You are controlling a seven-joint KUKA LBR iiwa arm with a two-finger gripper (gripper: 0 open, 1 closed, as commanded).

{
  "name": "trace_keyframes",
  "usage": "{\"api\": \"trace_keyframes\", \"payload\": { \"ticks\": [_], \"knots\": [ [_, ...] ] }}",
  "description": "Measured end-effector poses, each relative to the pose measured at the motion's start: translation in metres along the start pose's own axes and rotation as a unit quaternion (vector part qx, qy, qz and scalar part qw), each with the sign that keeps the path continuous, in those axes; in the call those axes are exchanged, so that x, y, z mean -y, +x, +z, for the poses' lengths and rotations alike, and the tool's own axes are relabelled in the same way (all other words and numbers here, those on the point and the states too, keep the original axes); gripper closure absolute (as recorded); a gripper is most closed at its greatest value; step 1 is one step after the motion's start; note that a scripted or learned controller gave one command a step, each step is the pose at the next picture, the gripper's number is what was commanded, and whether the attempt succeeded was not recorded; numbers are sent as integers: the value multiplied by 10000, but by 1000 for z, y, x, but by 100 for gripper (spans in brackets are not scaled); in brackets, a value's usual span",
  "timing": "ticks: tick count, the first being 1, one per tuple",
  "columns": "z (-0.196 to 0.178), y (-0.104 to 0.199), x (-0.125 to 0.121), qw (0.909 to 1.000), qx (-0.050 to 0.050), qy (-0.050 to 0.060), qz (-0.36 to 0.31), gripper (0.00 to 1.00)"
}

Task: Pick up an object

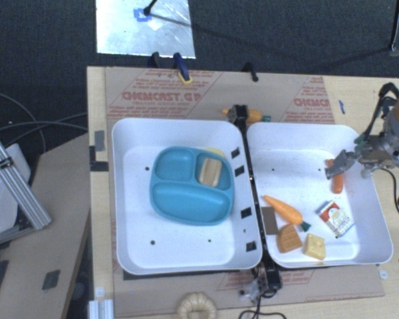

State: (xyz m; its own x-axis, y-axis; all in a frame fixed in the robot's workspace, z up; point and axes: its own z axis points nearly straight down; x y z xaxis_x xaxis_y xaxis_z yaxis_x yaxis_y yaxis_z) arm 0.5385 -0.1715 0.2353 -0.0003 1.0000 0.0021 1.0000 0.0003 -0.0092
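You see several small objects in the right bin (369,244), and any of them can be the thing to pick. Closest to the pincer (339,168) is a small orange-red piece (337,183), which lies near the right wall of this bin, just below the grey tip of the pincer. It seems to touch or almost touch that tip, but the view is poor here, so I cannot tell if it sits between the fingers. For the same reason I cannot tell you how far the pincer is open; it has hold of nothing that you can see clearly.

Lower in the same bin you find a small red and white packet (336,218), tilted, near the right wall. At the left of it an orange carrot (284,209) lies at a slant, and just beside its thin end there is a dark brown flat piece (269,220). Below the carrot rest a brown wedge (288,238) and a pale yellow block (314,246), close to each other.

The left bin (130,178) carries a blue divided plate (186,198), and a tan block (210,172) lies in the upper right compartment of it.

The arm (396,135) comes in from the right over the edge of the right bin. Both bins stand side by side on the table (286,92), which is covered with a printed brown sheet.
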Motion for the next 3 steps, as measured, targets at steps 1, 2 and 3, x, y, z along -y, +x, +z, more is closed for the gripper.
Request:
{"api": "trace_keyframes", "payload": {
  "ticks": [1, 2, 3],
  "knots": [
    [-6, 0, -2, 10000, 12, -54, -13, 0],
    [39, -7, -3, 10000, 8, -37, -3, 0],
    [95, 3, -1, 10000, 2, -29, -7, 0]
  ]
}}
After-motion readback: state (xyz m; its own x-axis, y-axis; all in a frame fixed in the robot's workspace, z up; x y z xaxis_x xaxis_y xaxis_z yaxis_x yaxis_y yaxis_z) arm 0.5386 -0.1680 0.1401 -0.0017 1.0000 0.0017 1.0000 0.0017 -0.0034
